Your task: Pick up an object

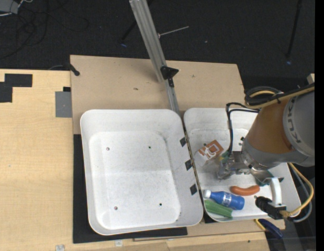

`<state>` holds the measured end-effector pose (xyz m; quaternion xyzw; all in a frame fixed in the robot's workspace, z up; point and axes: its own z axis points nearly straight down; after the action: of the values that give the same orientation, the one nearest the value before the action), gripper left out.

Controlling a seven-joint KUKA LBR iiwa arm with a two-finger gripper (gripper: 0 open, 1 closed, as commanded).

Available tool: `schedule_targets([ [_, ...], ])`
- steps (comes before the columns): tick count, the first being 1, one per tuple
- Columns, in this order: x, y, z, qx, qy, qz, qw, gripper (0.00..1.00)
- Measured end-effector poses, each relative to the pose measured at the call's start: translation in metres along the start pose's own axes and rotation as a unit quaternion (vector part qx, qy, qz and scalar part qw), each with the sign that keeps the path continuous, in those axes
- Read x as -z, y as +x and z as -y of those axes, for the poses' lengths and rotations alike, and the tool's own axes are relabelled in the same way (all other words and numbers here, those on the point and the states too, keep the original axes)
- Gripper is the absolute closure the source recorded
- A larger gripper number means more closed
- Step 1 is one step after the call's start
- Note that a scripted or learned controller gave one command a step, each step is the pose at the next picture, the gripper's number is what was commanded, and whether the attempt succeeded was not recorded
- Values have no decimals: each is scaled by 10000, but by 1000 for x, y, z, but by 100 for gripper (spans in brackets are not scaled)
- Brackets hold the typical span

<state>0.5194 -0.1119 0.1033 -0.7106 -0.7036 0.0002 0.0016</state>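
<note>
My gripper point(225, 168) is low in the right bin point(203, 120), near its middle, under the grey arm with the orange band. Just left of it and slightly farther back lies an orange and white patterned piece point(210, 150). In front of the gripper lies an orange-red sausage-shaped thing point(244, 190). A blue bottle with a white cap point(225, 199) lies at the front of the bin, with a green object point(218, 209) beside it against the front rim. I see nothing clearly held between the fingers.
The left bin point(93, 120) stands beside the right one, with black clips along the shared rim. A slanted metal rail point(151, 41) rises behind the bins. Cables run behind the arm at the right.
</note>
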Motion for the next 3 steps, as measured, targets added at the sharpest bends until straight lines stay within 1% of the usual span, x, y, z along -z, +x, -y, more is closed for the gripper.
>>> schedule_targets([
  [1,47,9,0,56,-18,6,10000,100],
  [2,105,4,7,49,-25,11,10000,100],
  [3,155,3,6,54,-28,12,10000,100],
])
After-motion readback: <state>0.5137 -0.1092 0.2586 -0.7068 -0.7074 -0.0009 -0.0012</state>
